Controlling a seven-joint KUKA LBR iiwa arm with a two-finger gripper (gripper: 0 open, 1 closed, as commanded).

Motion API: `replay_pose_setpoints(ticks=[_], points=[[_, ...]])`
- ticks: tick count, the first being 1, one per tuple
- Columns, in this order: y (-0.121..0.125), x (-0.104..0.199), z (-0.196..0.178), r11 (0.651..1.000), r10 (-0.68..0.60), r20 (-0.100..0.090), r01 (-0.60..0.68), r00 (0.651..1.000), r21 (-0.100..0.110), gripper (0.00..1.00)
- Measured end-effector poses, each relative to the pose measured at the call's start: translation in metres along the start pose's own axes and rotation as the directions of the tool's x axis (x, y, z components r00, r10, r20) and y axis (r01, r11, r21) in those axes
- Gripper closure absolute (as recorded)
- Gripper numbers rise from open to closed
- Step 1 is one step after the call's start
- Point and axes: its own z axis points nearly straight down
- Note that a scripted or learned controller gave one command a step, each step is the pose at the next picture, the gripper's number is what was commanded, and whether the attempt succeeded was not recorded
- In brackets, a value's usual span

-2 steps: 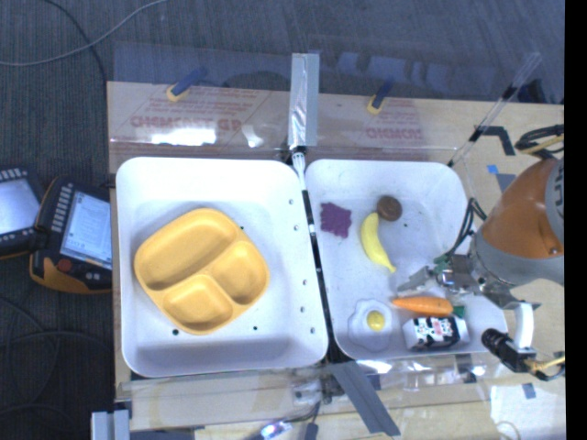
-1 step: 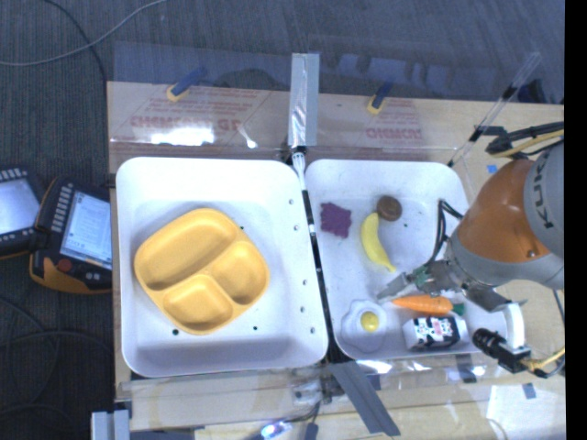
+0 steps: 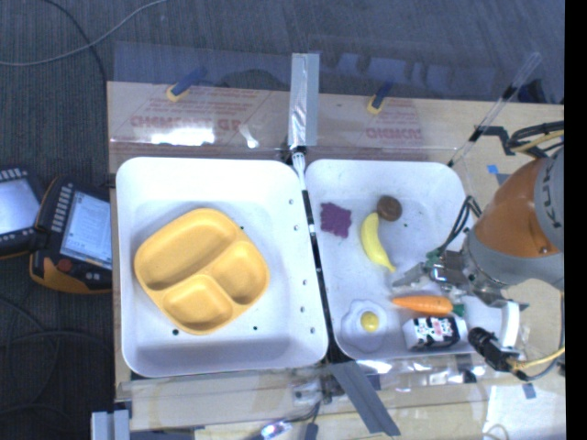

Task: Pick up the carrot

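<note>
Dark grey carpet [image 3: 367, 16], wooden bench [image 3: 440, 117], loose cables [image 3: 55, 44]

Wooden bench [image 3: 211, 108] bearing two white bins side by side: left bin [image 3: 128, 246], right bin [image 3: 440, 177].

Carrot [image 3: 423, 304] in right bin [image 3: 449, 177] (lying flat), claw [image 3: 438, 277] just above it, banana [image 3: 374, 241] nearby

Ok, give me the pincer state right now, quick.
Pincer: cannot be told whether open or closed; it sits just above the carrot in the right bin.
</note>
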Motion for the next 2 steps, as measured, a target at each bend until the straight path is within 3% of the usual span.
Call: replay_pose_setpoints(ticks=[1,2], points=[[-0.0017,0.004,-0.0007,0.994,-0.112,0.013,0.112,0.994,-0.005,0.0],[-0.0038,0.013,-0.0007,0.99,-0.137,0.014,0.137,0.99,-0.005,0.0]])
